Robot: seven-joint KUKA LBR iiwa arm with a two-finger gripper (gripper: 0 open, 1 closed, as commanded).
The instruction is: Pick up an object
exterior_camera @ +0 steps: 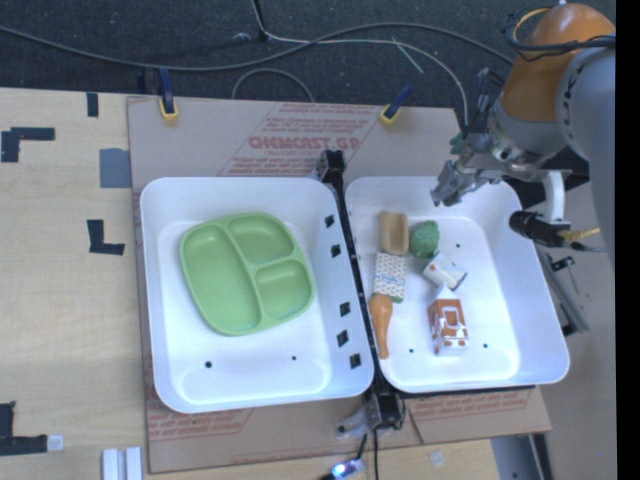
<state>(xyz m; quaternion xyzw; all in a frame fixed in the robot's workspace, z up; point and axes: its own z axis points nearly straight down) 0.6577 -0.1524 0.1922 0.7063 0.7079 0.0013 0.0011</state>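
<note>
One round green ball (424, 238) sits just below-left of my jaws (447, 190); whether they're parted, I cannot tell.

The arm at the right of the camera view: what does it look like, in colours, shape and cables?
The arm is rounded and grey, with a broad orange band above the wrist. Thin dark cables loop beside the band. Its gripper is small, dark grey metal with a greenish part above.
</note>
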